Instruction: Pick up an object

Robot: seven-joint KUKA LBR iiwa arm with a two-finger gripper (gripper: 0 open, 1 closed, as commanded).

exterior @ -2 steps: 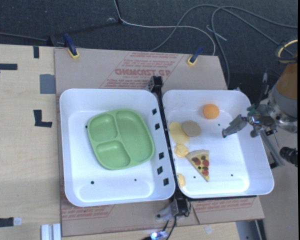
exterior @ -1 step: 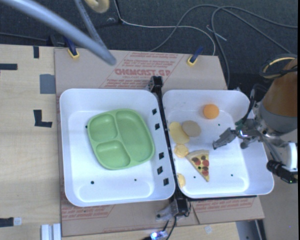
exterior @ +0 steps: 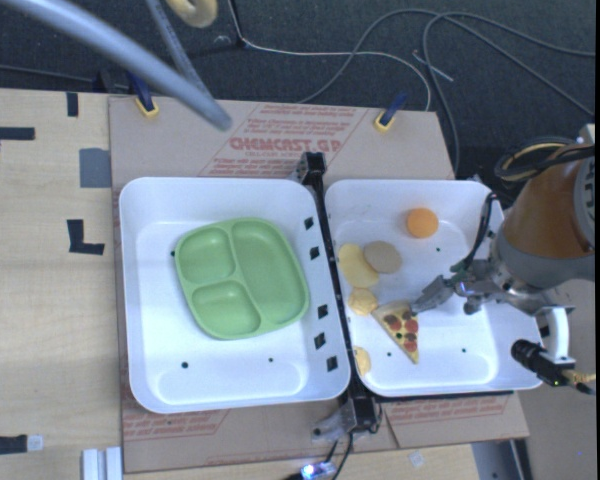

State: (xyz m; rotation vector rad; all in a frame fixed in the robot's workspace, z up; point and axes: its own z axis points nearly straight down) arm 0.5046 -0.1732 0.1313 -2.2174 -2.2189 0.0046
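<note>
Camera view
Arm: the grey arm is seen entering from the right, its orange band (exterior: 542, 208) bulking over the right bin's far right side; the wrist is bent down and leftward, into the bin.
Pincer: the gripper (exterior: 427, 298) is stretched out low toward the left, over the floor of the right bin (exterior: 450, 363); whether it is spread or pressed together cannot be told, and nothing is seen pinched in it.
Pizza slice (exterior: 401, 330): lies just below and left of the pincer tip, very near it; contact cannot be judged.
Orange ball (exterior: 422, 223): lies beyond the pincer, toward the bin's far wall, apart from it.
Tan disc (exterior: 383, 257): lies up and left of the tip, touching a pale yellow piece (exterior: 355, 262).
Small yellow piece (exterior: 363, 301): lies left of the tip, near the pizza slice.
Left bin (exterior: 160, 368): set well left of the pincer, beside the right bin; a green divided plate (exterior: 242, 276) is held in it.
</note>
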